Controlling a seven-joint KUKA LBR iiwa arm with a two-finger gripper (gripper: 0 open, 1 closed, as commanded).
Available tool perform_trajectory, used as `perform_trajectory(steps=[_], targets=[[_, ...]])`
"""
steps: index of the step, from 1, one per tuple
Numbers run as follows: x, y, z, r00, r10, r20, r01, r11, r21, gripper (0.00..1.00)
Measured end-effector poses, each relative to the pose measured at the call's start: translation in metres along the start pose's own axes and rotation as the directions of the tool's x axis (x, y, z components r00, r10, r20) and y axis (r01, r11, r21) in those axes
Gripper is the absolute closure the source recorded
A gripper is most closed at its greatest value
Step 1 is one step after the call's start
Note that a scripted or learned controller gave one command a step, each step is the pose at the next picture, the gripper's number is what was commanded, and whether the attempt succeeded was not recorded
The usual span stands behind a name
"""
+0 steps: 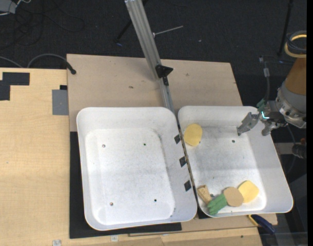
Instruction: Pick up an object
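Two shallow white bins sit side by side on the desk [120,81] in the lower half of the frame. The left bin [126,168] shows only its speckled floor with a few small dark dots. The right bin [231,158] holds all the loose objects.

Near the right bin's upper left corner, just beside the divider between the bins, lies a yellow rounded piece [193,135]. Along the bin's lower edge is a small cluster: a green item [216,204] at the bottom rim, a small tan block [203,192] just to its upper left, a tan round disc [232,196] touching the green item on its right, and a yellow block [248,191] just beside the disc on the right.

The arm enters from the right edge of the frame, its orange band visible at upper right. The gripper [255,123] hangs over the upper right part of the right bin, near its far rim. Its jaws stand apart, one finger [245,123] angled down toward the left and the other nearer the bin's right wall, with nothing between them. The gripper is well apart from the yellow rounded piece and from the cluster at the lower edge.

A grey aluminium rail [146,45] runs at a slant from the top of the frame down to the gap between the bins.
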State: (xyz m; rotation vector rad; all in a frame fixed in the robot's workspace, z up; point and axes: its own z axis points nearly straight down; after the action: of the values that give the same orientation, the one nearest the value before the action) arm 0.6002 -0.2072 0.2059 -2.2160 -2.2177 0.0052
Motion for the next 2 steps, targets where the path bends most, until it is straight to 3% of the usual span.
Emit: perform_trajectory(steps=[1, 2], targets=[[0.000, 0.001, -0.003, 1.000, -0.003, 0.002, 0.003, 1.000, -0.004, 0.00], [0.006, 0.004, 0.042, 1.000, -0.004, 0.000, 0.004, 1.000, 0.000, 0.00]])
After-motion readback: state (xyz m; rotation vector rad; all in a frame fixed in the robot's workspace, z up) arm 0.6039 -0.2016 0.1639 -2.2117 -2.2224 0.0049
